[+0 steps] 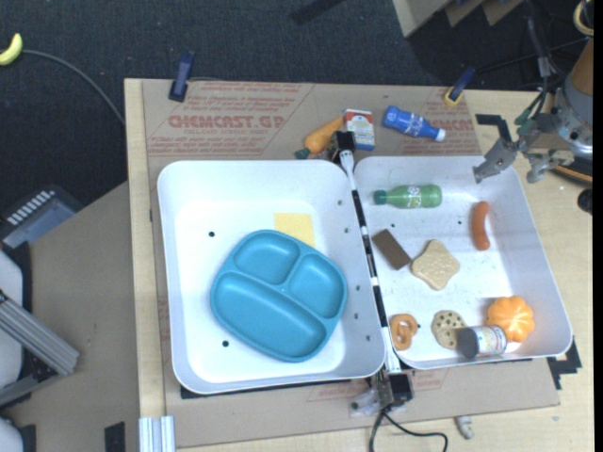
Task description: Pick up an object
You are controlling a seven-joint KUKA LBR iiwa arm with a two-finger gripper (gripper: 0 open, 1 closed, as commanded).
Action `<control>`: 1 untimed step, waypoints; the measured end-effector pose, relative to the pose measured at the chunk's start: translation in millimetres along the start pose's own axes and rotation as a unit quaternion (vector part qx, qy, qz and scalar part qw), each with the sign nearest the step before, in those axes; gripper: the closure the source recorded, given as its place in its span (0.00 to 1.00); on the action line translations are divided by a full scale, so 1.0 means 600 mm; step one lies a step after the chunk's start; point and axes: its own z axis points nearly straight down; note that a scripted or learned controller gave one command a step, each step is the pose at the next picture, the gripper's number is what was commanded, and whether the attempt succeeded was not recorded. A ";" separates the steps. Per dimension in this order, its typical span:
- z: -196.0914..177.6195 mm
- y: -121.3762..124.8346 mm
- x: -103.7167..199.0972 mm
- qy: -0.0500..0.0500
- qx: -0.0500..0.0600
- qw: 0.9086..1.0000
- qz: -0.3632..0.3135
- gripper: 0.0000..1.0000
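On the desk (236, 111) we see two shallow white bins side by side. We find the left bin (188, 196) holding a large blue divided plate (278, 295), and a yellow slice of cheese (294, 225) lies just beyond the plate's far edge, touching it or nearly so.

We count more things in the right bin (528, 215). A green bottle (407, 196) lies on its side near the far wall. A slice of bread (435, 265) sits in the middle, with a brown chocolate bar (390, 249) just beside it on the left. An orange pumpkin (511, 316) rests near the front right corner, and a small can (480, 341) lies on its side, touching it. A sausage (481, 225) lies near the right wall. A cookie (446, 328) and a pretzel (403, 330) sit close together along the front edge.

Behind the bins we see a blue bottle (413, 123), a small red and white carton (358, 128) and an orange carrot (325, 136) on the bare board.

We find the end effector (513, 153) at the right bin's far right corner, above the rim and well apart from the sausage. Its fingers appear spread apart, with nothing between them.
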 end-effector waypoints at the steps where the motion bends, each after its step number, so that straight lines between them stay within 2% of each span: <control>1: 0.198 -0.014 -0.030 0.002 0.001 1.000 -0.001 0.00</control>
